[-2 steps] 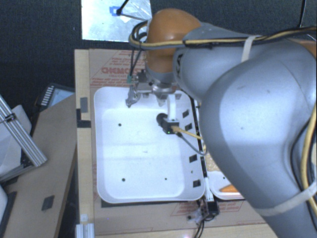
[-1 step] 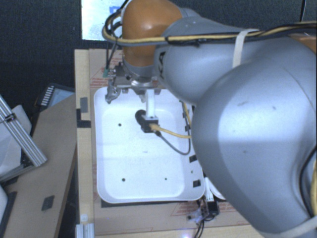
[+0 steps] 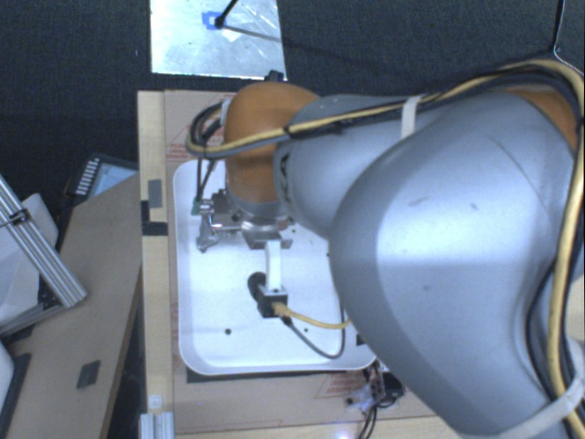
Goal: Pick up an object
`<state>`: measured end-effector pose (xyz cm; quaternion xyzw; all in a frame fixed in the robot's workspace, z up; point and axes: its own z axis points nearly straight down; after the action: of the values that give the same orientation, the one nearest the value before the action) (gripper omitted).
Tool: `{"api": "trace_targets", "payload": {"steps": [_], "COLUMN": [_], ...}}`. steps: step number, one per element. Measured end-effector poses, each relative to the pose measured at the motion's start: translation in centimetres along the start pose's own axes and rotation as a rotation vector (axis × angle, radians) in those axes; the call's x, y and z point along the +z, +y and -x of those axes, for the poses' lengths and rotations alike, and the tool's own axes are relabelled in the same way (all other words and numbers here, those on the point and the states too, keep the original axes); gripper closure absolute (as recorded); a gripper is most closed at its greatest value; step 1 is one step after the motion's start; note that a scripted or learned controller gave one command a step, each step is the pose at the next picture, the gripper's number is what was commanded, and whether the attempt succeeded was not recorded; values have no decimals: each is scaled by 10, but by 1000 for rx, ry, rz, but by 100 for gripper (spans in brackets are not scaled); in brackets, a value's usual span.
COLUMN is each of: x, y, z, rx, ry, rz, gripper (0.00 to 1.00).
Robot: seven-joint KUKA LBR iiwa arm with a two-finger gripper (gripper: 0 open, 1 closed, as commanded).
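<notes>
The gripper (image 3: 242,233) hangs low over the far half of the left-hand white bin (image 3: 208,293), pointing straight down beneath the orange band (image 3: 254,140) of the wrist. From this angle the wrist covers its working end, so I cannot tell whether it is spread or pressed together, or whether it is pinching anything.

Around it the bin floor looks bare, except for one dark speck (image 3: 228,330) towards the near left, too small to identify. I cannot pick out the object to be lifted. If one is there, it lies under the gripper or behind the arm. The grey arm (image 3: 457,236) sweeps in from the right and covers the whole right side of the bench (image 3: 154,273).

Further out, a silvery sheet (image 3: 215,21) lies beyond the far edge of the bench, and an aluminium rail (image 3: 38,256) slants at the left.

My judgement is that this is the grasp attempt itself, with the gripper at or close to picking height over its chosen spot. The next move calls for closing on whatever is below, if that has not been done, and then a straight vertical lift, well clear of the bin wall. Only the lift will show whether anything comes up with it.
</notes>
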<state>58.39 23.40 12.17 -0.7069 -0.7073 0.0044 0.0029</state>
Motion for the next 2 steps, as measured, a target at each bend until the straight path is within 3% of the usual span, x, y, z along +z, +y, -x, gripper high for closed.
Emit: {"api": "trace_targets", "payload": {"steps": [1, 2], "x": [40, 39], "y": [-71, -98], "z": [-1, 26], "rx": [0, 2], "ry": [1, 2], "rz": [2, 7], "gripper": [0, 0]}}
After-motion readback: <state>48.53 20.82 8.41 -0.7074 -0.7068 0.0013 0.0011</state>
